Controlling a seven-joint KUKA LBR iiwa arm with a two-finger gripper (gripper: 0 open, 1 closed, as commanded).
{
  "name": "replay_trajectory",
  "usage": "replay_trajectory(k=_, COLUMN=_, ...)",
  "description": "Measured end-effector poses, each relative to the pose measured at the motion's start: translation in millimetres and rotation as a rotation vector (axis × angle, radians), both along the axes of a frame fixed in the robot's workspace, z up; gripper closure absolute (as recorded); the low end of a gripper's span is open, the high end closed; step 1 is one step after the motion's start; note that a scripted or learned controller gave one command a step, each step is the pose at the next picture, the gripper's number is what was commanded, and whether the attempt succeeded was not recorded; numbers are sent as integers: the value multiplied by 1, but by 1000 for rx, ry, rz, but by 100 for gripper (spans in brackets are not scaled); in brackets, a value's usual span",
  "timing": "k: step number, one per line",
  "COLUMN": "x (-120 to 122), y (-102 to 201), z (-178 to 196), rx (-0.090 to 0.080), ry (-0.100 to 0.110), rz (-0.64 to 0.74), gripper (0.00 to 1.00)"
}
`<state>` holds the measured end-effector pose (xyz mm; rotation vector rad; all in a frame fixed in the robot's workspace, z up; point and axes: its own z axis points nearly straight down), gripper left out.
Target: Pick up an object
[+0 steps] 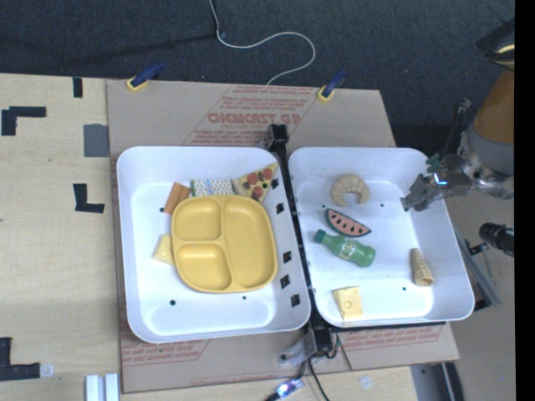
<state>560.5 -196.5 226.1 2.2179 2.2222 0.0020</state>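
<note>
Croissant [350,190] lies well left of the claw [420,195].

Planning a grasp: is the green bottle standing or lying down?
Lying down. The green bottle rests on its side on the right bin's floor, below the watermelon slice.

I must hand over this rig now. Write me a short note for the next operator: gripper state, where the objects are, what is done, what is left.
Gripper: over the right bin's right rim, upper part. Nothing visible between its fingers; whether they are open or shut is unclear.

Right bin: croissant at the top, watermelon slice below it, green bottle in the middle, cheese wedge at the front, ice-cream cone by the right wall.

Left bin: yellow divided plate, with small food pieces behind and beside it, including a pizza slice.

Done: no object lifted yet.
Left: choose an object, descend, grasp, lift.
</note>
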Motion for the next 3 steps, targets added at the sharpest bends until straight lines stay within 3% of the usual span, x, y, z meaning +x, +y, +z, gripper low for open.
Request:
replay_trajectory(k=2, x=-5, y=110, z=-6, rx=2, ry=5, rz=5, gripper=100)
replay_trajectory(k=3, x=15, y=157, z=-2, rx=2, ry=3, rz=5, gripper=100)
